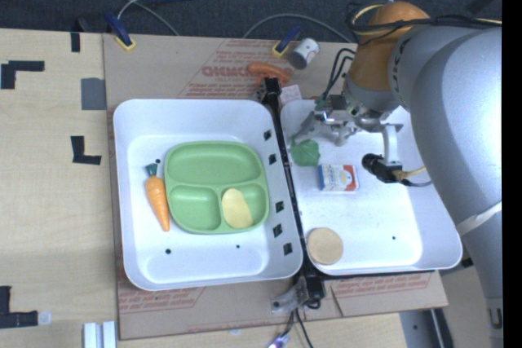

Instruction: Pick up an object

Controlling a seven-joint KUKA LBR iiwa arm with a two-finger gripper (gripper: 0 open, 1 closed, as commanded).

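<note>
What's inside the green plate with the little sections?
A yellow oval piece lies in one lower compartment of the green tray. The other compartments show bare green. The carrot lies outside, beside it.

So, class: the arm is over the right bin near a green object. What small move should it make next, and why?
Probably lower the gripper a little onto the green object. It sits just above that object by the divider in the right bin, nothing shows between its fingers, and the small box and round disc lie farther off.
</note>
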